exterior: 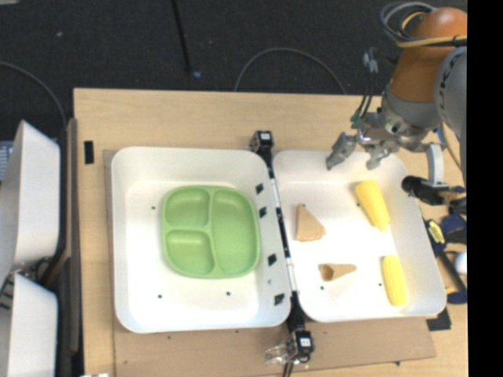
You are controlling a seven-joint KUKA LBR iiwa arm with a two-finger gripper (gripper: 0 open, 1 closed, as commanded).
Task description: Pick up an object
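Observation:
In the right bin (314, 167) lie two yellow corn cobs, one (372, 203) near the far right and one (394, 280) near the front right. A tan wedge (308, 225) rests mid-bin, and a smaller orange-tan cone piece (336, 271) sits in front of it. My gripper (358, 152) hangs open over the bin's far edge, above and left of the upper corn cob, with nothing between its fingers.
The left bin (134, 171) holds a green divided plate (211, 231). Black clips (262, 140) mark the seam between the bins. Cables and tools lie along the bench's right side (440, 226).

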